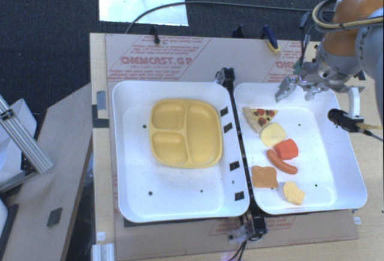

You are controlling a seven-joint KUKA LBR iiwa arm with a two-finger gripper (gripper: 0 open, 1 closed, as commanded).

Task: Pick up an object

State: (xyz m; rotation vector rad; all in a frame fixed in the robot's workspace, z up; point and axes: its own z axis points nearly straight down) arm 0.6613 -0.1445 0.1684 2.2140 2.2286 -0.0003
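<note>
Above the right bin's (336,152) far rim, the fingers (298,89) hang spread, holding nothing; pizza slice (260,117) near.

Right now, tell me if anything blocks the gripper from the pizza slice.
Nothing visible does. The gripper hangs over the right bin's back rim, and the pizza slice lies just in front of it, top uncovered. Only the yellow piece touches its near edge.
</note>
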